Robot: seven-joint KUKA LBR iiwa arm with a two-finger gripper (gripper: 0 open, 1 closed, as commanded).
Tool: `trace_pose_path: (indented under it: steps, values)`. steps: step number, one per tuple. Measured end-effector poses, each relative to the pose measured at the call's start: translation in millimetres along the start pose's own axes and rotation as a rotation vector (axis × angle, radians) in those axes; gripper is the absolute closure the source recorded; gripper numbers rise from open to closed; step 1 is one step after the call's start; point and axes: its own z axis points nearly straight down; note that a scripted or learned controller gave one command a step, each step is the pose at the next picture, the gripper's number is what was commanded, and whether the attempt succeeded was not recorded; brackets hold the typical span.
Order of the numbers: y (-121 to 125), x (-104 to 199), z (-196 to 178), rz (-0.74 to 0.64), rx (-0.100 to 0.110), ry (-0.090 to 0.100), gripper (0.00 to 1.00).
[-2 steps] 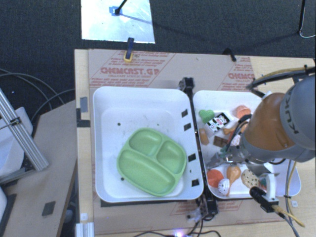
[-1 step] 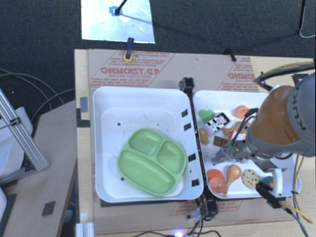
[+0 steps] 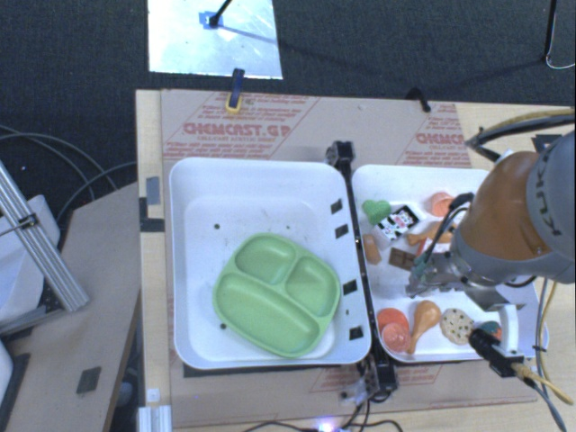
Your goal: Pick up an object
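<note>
Right bin held a clutter of toy food. Nearest the gripper: a tan drumstick-shaped piece, long axis running top-right to lower-left, fat rounded end up toward the gripper, thin end pointing down toward the bin's front wall. Glossy, orange-tan, smooth. It lay just below the gripper, not between any fingers as far as visible.

Just left of the drumstick, touching or nearly so: orange-red round slice near the bin's front left corner. Right of the drumstick: a speckled cookie-like disc, pale with dark spots.

Higher in the same bin: small green piece near the left wall, black-and-white patterned block beside it, brown block below that, a thin orange-brown stick against the divider side, and an orange-pink round item partly hidden by the arm.

Arm came in from the right, its orange band sitting over the bin's right half. Gripper pointed down and left into the middle of the bin, dark and blurred; could not tell whether it was apart or together.

Left bin carried a green divided tray, three compartments, tilted diagonally, sitting toward the bin's front right.
</note>
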Motion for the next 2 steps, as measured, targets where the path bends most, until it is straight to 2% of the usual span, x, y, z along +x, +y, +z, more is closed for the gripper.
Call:
trace_pose_path:
  steps: [1, 2]
  values:
    - [3, 50, -152, -0.009, -0.015, 0.001, 1.00]
    - [1, 116, -229, -0.010, -0.006, 0.003, 1.00]
